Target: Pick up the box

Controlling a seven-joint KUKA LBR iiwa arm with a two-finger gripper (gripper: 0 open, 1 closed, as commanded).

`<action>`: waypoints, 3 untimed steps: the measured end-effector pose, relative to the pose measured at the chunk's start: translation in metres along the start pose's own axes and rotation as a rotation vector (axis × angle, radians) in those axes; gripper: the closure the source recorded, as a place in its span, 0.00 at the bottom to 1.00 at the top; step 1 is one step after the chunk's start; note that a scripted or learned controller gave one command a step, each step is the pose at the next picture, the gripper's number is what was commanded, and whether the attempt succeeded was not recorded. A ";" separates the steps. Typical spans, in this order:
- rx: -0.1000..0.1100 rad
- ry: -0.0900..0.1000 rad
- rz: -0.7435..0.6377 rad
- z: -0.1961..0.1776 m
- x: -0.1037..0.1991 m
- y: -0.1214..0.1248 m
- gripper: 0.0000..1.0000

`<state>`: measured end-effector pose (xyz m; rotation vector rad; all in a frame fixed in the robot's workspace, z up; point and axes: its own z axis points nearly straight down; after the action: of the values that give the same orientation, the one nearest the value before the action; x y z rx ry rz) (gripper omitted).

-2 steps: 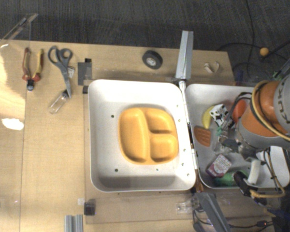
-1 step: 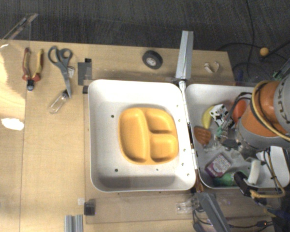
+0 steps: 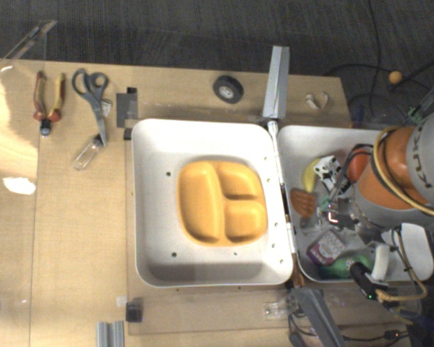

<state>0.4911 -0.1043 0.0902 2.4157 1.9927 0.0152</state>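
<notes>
The grey arm with its orange band point(image 3: 412, 172) reaches in from the right and hangs over the right-hand shallow white bin point(image 3: 296, 139). Its gripper point(image 3: 338, 207) is low among the clutter in that bin. Its metal tip is a small dark tangle in this view, and whether it is open or closed cannot be told.

The small purple box point(image 3: 325, 246) lies on the bin floor just beside the gripper, on the side nearer the camera. It is not seen within the gripper's grasp, and whether the two touch cannot be told. A green object point(image 3: 340, 267) lies against the box towards the bin's near wall. A yellow banana-shaped item point(image 3: 310, 177) and an orange-brown piece point(image 3: 302, 201) lie towards the bin's left wall.

The left-hand white bin point(image 3: 152, 194) holds a yellow moulded tray with three compartments point(image 3: 220, 201). On the wooden bench point(image 3: 72, 230) beyond the bins lie grey-handled scissors point(image 3: 94, 96), red-handled pliers point(image 3: 47, 100) and a roll of black tape point(image 3: 228, 88).
</notes>
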 end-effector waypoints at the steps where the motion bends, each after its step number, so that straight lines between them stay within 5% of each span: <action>1: -0.006 -0.003 0.069 0.000 0.003 0.001 0.00; 2: -0.008 -0.004 0.162 0.000 0.017 -0.002 0.00; 3: -0.001 0.001 -0.416 0.000 -0.008 0.002 0.00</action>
<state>0.4916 -0.1126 0.0901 1.9513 2.4466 0.0133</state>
